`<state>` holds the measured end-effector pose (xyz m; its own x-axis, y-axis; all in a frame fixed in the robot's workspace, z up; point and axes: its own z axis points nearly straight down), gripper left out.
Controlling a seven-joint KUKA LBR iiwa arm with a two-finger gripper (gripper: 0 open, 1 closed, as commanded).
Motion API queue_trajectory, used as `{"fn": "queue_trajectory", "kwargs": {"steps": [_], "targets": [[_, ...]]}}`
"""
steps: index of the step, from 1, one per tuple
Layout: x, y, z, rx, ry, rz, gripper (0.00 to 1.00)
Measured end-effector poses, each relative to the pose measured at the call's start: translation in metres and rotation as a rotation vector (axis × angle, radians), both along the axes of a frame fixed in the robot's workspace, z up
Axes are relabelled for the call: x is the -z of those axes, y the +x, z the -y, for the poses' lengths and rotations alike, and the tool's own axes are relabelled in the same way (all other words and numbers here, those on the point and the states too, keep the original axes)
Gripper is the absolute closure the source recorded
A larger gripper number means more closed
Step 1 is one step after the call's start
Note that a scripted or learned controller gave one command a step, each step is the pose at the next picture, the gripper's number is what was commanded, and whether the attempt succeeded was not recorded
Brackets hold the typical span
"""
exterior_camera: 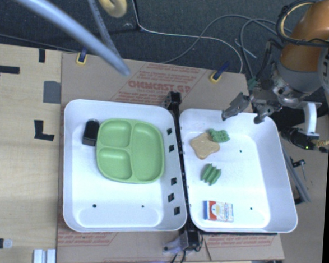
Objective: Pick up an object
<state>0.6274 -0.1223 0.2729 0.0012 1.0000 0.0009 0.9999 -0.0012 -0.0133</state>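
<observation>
Near edge of the right bin (282,220): a small carton (218,210) lies flat, long side running left-right, close to the bin's front wall. Little room on that side for a finger.

Mid bin: a green bean pod (210,173), long axis roughly front-to-back with a slight tilt, bare white floor on every side. Easiest candidate, in my judgement.

Further back: a tan cookie-shaped piece (203,145) touching a leafy green piece (218,136) at its rear right corner. The pair sits near the divider between bins; a grasp here risks catching both.

Far right rear corner: the tool (246,112) hangs over the bin's back rim, its two fingers spread apart with nothing between them. All four items lie forward and to the left of it in the camera view; the leafy piece is the closest, the carton the farthest.

Left bin (72,166) holds a green divided plate (131,151) and a black block (91,132) beside its left edge, well apart from the tool across the divider.

Open floor on the right half of the right bin gives clear descent room.
</observation>
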Motion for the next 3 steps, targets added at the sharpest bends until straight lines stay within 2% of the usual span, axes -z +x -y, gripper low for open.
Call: {"fn": "queue_trajectory", "kwargs": {"steps": [1,3], "targets": [[-0.007,0.002,0.000,-0.003,-0.001,0.012,0.00],[0.081,0.001,0.004,-0.002,-0.002,0.008,0.00]]}}
